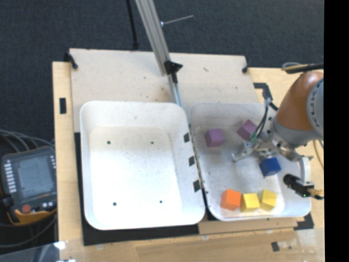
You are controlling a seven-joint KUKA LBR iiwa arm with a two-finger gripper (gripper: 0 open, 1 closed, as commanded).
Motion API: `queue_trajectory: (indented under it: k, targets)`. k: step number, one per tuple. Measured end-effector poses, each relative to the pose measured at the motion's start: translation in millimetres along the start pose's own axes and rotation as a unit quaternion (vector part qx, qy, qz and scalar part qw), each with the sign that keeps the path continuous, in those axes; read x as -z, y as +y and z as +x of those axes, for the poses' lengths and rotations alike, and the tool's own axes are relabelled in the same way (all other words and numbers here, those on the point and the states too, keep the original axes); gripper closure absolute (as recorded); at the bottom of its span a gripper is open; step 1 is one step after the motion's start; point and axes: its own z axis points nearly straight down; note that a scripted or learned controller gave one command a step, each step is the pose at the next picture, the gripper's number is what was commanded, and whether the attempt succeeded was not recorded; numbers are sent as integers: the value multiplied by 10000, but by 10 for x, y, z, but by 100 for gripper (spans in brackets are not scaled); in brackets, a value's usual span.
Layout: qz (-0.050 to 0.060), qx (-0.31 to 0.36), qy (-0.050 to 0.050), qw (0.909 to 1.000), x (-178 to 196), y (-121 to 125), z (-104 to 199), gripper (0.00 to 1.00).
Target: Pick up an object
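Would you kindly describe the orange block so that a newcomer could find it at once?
Look at the right bin, the one the arm reaches into. Along its near edge sit three blocks in a row. The orange block is the leftmost, next to the two yellow blocks, and the only orange one.

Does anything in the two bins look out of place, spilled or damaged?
Nothing stands out. The blocks all lie inside the right bin: two purple blocks, a blue block, an orange block and two yellow blocks. The tool hangs low over that bin.
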Motion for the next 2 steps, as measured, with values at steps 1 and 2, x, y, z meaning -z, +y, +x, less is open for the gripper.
queue_trajectory:
  k: [1, 2]
  targets:
    - [-31, -30, -2, 10000, 125, 14, -11, 100]
    - [-18, 27, 5, 10000, 566, 54, -7, 100]
